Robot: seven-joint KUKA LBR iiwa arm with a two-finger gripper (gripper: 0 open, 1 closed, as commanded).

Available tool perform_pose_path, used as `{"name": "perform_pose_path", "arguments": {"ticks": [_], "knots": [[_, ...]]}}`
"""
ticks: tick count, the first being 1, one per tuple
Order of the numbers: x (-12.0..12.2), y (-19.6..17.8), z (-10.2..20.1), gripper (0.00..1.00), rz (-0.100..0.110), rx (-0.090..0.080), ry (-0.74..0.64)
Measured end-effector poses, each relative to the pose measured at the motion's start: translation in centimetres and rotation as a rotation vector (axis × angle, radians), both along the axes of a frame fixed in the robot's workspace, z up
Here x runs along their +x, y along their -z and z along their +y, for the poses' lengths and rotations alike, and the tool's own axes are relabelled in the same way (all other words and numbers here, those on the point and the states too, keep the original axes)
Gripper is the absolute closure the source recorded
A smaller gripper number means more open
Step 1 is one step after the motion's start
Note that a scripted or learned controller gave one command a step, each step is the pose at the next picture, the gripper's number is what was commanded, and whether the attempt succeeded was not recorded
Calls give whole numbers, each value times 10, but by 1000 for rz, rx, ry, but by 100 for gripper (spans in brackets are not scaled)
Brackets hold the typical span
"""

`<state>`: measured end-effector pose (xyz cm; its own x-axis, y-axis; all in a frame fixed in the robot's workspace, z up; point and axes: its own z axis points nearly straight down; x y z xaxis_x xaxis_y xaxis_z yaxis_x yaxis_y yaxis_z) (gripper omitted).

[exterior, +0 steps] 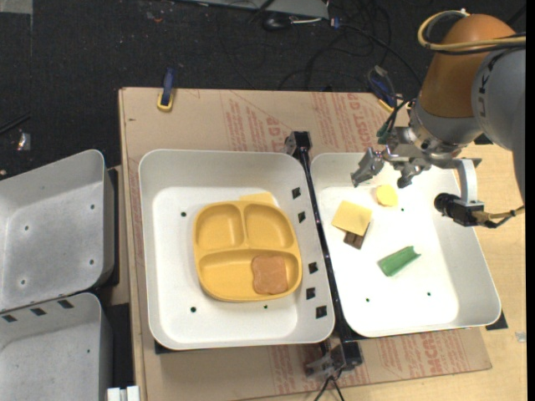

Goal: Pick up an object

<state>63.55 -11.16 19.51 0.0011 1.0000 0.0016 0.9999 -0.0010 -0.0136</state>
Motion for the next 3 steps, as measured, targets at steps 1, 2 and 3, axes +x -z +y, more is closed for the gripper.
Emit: {"name": "perform_pose_path", "arguments": {"ticks": [1,2,3], "knots": [[3,-8,0,0,-14,-2,-2],[-1,35,0,0,-10,-2,-1],[3,80,5,0,-10,-1,-4]]}}
